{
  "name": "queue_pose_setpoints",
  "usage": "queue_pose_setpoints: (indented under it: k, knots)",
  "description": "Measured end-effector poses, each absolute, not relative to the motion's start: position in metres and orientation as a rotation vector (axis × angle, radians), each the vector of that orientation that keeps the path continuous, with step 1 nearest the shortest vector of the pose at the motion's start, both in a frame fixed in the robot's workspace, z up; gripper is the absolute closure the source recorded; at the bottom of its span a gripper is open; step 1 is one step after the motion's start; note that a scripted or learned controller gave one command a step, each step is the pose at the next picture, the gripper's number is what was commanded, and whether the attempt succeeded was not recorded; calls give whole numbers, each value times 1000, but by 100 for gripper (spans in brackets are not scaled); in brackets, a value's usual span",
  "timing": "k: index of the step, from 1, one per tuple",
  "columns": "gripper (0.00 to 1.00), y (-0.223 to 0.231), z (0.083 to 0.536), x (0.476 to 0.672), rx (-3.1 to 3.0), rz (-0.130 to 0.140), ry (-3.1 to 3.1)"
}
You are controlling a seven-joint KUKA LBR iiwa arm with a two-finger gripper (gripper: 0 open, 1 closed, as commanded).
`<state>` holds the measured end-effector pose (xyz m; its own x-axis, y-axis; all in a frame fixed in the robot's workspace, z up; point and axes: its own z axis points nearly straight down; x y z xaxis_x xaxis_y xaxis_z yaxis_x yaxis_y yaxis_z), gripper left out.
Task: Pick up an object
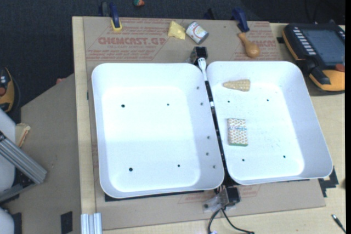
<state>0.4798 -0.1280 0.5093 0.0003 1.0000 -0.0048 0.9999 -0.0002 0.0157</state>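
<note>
Two objects lie in the right bin (296, 118). A tan, cone-shaped piece (237, 85) rests near the bin's back left. A small rectangular block with a light patterned top (237, 131) lies at the bin's left middle, close to the divide between the bins. The left bin (104, 118) shows a bare white floor with small dark dots.
On the cardboard behind the bins sit a yellow wedge (176, 30), a small white-and-grey box (197, 33) and a wooden-handled tool (248, 45). Blue clamps (114, 16) hold the board's back edge. A teach pendant (321, 52) lies at the right; cables trail at the front.
</note>
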Motion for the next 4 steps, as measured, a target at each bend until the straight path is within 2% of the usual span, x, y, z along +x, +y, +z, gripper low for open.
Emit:
queue_pose_setpoints:
  k: [1, 2, 3, 4]
  knots:
    - [100, -68, 426, 479, 2220, -5, 2231]
    - [100, -163, 529, 489, 2219, 7, 2201]
    - [100, -94, 460, 480, 2220, -6, 2234]
    - [100, -212, 540, 478, 2223, 3, 2198]
